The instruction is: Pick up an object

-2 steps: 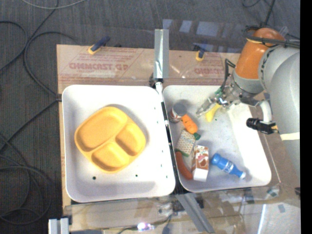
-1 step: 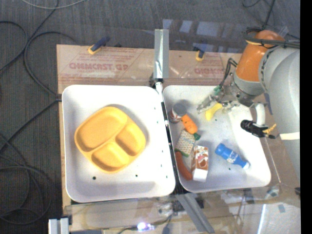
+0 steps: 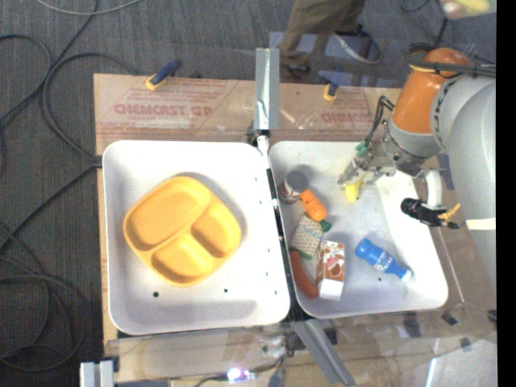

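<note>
The claw (image 3: 360, 173) is lowered into the upper part of the right bin (image 3: 419, 293), its fingers spread slightly and straddling a small yellow piece (image 3: 351, 190) at their tips; whether they actually clamp it cannot be told. To the claw's left lie a grey cup (image 3: 296, 181) and an orange carrot (image 3: 314, 205), with a checkered pouch (image 3: 307, 234), a small carton (image 3: 331, 268) and a sausage (image 3: 304, 274) below and to its left, and a blue bottle (image 3: 382, 259) below it. Well apart to the left, the other bin (image 3: 121, 297) holds a yellow divided tray (image 3: 183, 229).
</note>
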